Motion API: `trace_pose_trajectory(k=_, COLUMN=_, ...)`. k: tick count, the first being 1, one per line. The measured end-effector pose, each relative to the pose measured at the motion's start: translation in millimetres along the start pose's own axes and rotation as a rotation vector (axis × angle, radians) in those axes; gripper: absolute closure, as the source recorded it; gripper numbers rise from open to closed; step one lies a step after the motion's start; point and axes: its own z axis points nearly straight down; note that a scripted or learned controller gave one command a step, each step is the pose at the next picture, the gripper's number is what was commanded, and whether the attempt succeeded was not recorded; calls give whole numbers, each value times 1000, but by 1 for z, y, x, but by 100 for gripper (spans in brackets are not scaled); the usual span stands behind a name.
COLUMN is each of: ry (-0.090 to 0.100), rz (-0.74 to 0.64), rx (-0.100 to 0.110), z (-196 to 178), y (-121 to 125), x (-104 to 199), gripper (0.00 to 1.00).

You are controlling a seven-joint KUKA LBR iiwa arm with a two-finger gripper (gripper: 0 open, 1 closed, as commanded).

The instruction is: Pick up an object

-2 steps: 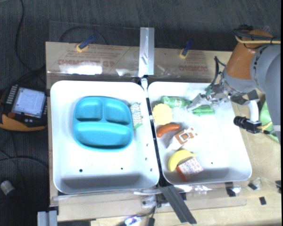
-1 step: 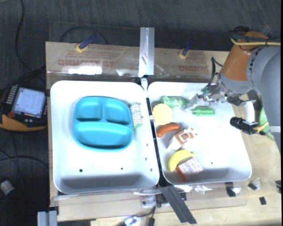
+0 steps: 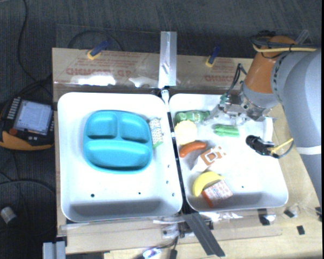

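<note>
Dark carpet surrounds the counter [image 3: 291,193]. Toy food crowds the right bin [image 3: 270,190], within the arm's reach. The gripper [image 3: 232,112] hangs over a green piece [image 3: 225,129] at the bin's far side; its grasp cannot be judged.

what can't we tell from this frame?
- Claw state: camera view, too small and blurred against the right bin wall.
- Green item below the claw: touching or apart, unclear.
- Small pale item beside the blue tray: too small to identify.
- Red packet: label unreadable.
</note>
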Motion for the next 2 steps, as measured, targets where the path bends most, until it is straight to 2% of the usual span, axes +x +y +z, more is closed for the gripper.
trace_pose_trajectory(k=1, ry=1, rz=-8, rx=-1, z=0, y=-29, x=-5, gripper=0)
trace_pose_trajectory(k=2, ry=4, rz=53, rx=1, z=1, y=-50, x=-32, gripper=0)
